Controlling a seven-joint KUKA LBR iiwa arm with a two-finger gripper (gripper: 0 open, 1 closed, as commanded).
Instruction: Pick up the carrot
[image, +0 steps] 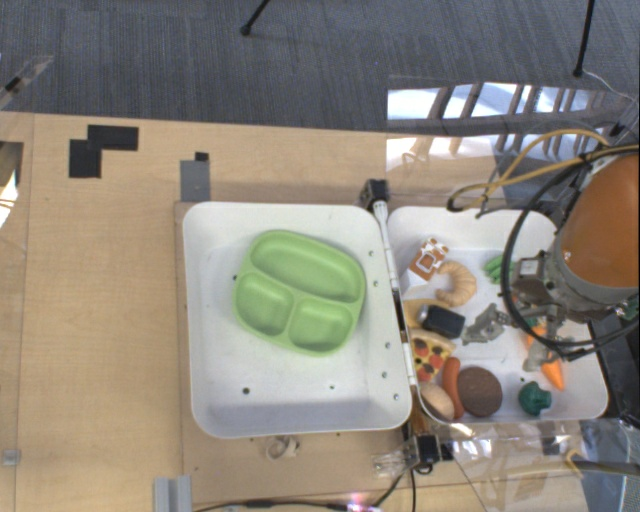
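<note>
The gripper hangs over the right bin, its state hidden. Just beside it lies the carrot, near a green toy. It looks light, stiff and smooth; grasping across its thick middle seems safest.

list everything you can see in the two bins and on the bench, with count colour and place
left bin: 1, white, left half of the bench
divided plate: 1, green, three compartments, middle of the left bin
right bin: 1, white, beside the left bin
carrot: 1, orange, right side of the right bin, under the gripper
croissant: 1, tan, upper middle of the right bin
waffle-like piece: 1, brown and white, above the croissant
pizza slice: 1, yellow and red, left edge of the right bin
round brown item: 1, dark brown, bottom of the right bin
green item: 1, dark green, bottom right corner
arm: 1, grey with orange band, over the right bin
gripper: 1, above the carrot
</note>
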